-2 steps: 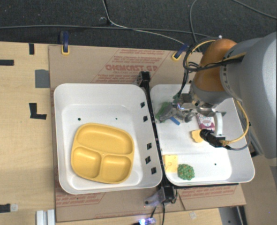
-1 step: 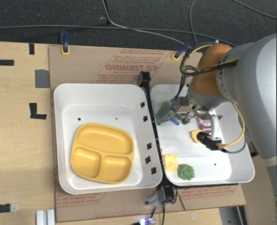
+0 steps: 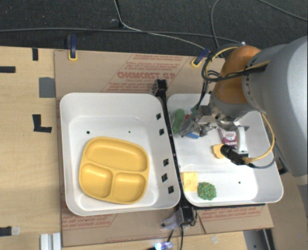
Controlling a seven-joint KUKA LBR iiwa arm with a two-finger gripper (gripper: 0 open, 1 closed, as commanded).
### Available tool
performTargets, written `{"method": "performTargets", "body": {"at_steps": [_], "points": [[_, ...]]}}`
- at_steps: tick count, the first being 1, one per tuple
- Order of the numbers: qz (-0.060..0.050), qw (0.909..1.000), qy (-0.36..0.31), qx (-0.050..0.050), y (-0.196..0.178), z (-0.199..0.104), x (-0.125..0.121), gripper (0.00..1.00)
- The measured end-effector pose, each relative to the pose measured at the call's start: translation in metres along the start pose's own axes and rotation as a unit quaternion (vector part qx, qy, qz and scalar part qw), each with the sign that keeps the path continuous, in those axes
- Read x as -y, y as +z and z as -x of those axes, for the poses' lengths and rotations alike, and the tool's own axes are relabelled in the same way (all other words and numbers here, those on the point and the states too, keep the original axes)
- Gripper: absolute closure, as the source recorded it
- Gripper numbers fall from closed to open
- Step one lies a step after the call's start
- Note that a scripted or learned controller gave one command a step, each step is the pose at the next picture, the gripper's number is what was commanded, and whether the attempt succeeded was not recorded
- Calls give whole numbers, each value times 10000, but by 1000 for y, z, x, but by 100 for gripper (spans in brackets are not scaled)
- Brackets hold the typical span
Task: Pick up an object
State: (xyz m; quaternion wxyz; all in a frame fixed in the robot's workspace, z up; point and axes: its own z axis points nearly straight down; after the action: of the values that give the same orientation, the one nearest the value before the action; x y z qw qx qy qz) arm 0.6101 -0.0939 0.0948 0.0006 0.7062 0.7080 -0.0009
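Bins sit side by side on the table (image 3: 28,150). Over the right bin (image 3: 268,191), the hand (image 3: 198,125) hangs low near a green object (image 3: 177,119) and something blue (image 3: 192,135); I cannot tell whether it is spread or pinching. A yellow divided plate (image 3: 113,169) lies in the left bin (image 3: 73,113).

We saw one grey arm (image 3: 281,87) reaching in from the right, its thick body crossing the upper right corner. An orange band (image 3: 236,77) ringed it just above the wrist. The wrist pointed downward and leftward, with the pincer (image 3: 195,126) low at its end. Cables looped around the wrist.
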Motion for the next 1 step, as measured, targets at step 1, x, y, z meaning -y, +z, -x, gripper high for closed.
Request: {"method": "performTargets", "body": {"at_steps": [1], "points": [[21, 10000, 13, -6, -58, 7, 5, 100]]}}
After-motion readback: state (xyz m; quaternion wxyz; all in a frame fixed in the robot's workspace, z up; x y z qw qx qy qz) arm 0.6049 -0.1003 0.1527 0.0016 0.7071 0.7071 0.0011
